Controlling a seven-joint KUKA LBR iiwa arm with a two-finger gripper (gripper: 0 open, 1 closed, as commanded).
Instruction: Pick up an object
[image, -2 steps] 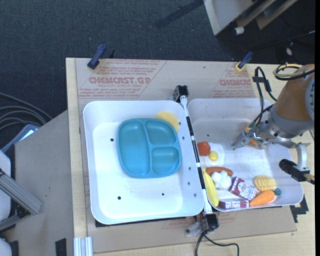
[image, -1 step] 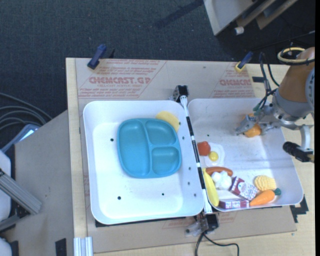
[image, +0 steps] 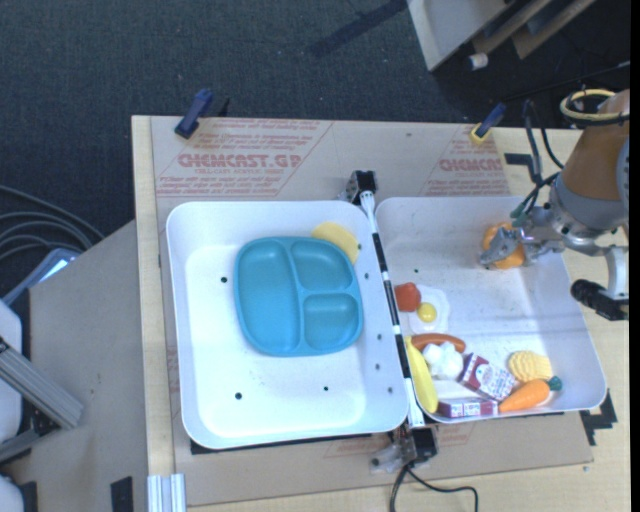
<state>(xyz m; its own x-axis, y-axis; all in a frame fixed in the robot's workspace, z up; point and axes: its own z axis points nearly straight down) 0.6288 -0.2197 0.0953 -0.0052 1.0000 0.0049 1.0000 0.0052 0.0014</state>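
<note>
An orange and yellow toy food piece (image: 499, 241) lies in the back part of the right bin (image: 560, 310). My gripper (image: 507, 243) is down in that bin, right at this piece, with the grey arm and its orange band reaching in from the right edge. The gripper partly covers the piece. Other small toys lie toward the right bin's front: a red piece (image: 406, 296), a fried egg (image: 429, 311), a banana (image: 421, 376), a red and white packet (image: 486, 379), a ridged yellow piece (image: 528, 363) and a carrot (image: 524, 394).
The left bin (image: 200, 330) holds a blue divided plate (image: 298, 295) with a yellow object (image: 338, 238) behind its far corner. A black divider rail (image: 384, 290) runs between the bins. Blue clamps (image: 193, 113) grip the board's back edge.
</note>
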